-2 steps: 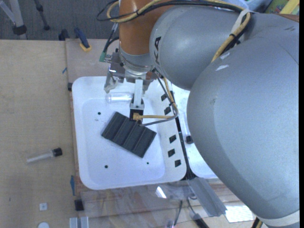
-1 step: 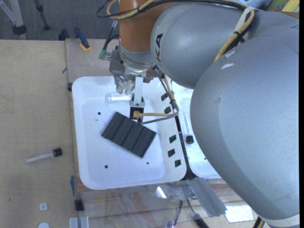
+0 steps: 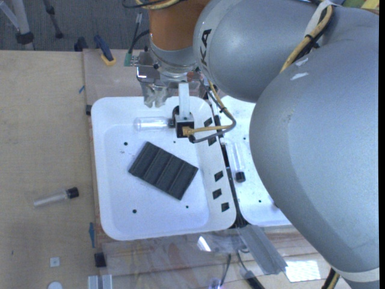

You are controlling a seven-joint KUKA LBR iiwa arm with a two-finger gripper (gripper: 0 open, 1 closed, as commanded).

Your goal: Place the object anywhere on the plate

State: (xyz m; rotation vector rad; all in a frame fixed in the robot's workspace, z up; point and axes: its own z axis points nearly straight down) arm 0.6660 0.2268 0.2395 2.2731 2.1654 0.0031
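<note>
Inside left bin [image 3: 98,173]: clear tube [image 3: 150,124] near ribbed dark-grey plate [image 3: 163,170]; grip state: cannot tell.

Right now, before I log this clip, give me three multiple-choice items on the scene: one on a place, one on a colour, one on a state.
1. Where does the ribbed plate lie?
A. in the view's left bin
B. in the right bin
C. on the bare bench

2. What colour is the plate?
A. white
B. dark grey
C. orange

3. How does the clear tube below the gripper lie?
A. on the plate
B. upright on the bench
C. on its side on the bin floor, off the plate

Answers: 1 A, it rests on that bin's white floor; 2 B, it is dark against the white; 3 C, white floor shows between tube and plate.
</note>
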